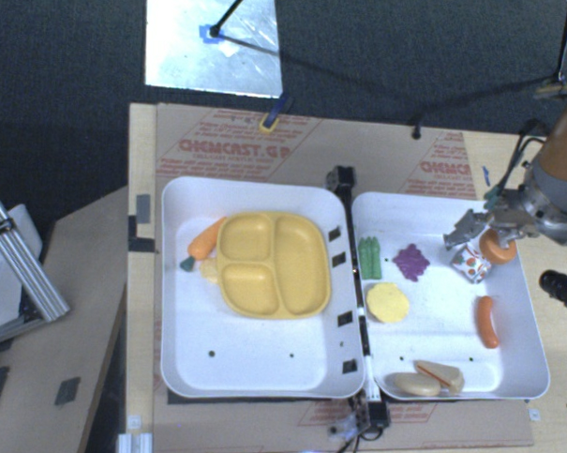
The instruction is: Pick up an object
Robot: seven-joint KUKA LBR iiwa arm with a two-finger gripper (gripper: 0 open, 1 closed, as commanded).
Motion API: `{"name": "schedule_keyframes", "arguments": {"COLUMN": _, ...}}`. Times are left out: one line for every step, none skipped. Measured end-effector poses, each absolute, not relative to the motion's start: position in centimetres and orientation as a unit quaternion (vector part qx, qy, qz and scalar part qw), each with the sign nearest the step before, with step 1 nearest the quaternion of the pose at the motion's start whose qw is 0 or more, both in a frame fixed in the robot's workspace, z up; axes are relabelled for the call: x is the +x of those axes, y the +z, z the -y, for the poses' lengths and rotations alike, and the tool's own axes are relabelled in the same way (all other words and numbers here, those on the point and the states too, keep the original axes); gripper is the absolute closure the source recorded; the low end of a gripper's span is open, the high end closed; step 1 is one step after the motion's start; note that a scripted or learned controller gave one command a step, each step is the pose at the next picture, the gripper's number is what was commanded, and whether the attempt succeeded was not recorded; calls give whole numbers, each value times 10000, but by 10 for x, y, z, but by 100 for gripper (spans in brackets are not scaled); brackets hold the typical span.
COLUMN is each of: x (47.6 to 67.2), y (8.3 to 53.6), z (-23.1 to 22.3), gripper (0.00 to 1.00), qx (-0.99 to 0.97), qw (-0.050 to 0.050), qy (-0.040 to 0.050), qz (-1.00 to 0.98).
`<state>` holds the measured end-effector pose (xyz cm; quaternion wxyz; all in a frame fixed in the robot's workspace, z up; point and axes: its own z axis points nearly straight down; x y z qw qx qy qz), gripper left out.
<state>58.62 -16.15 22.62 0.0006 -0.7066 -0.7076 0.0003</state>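
Under the bins, the bench [135, 289] carries a brown sheet [240, 146] printed in red "CHEMCAST GP", legible along its far edge; a second print at the far right is partly readable, same wording by the look.

Left bin [249, 379]: white, shallow, rounded corners. Holds a yellow three-compartment plastic tray [268, 264], smooth and glossy. An orange carrot [205, 238] with a green tip lies against the tray's left edge, near the bin's left wall.

Right bin [521, 372]: green ribbed piece [369, 257] along the left wall, purple bumpy cluster [411, 261] beside it, flat yellow disc [387, 302] nearer the front. Orange-red sausage [487, 321] towards the right wall. Tan bread-like piece [425, 378] with a red strip at the front edge. Small white item with coloured spots [470, 266] near the far right corner, with an orange rounded piece [497, 247] touching it from behind.

Jaws [466, 231] sit directly over those two items at the far right corner; cannot tell whether apart or together, nor whether anything is clamped.
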Motion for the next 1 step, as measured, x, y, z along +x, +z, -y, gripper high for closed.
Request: {"name": "schedule_keyframes", "arguments": {"x": 590, "y": 183, "z": 159, "gripper": 0, "qx": -7065, "qw": 12, "qy": 5, "qz": 7078}}
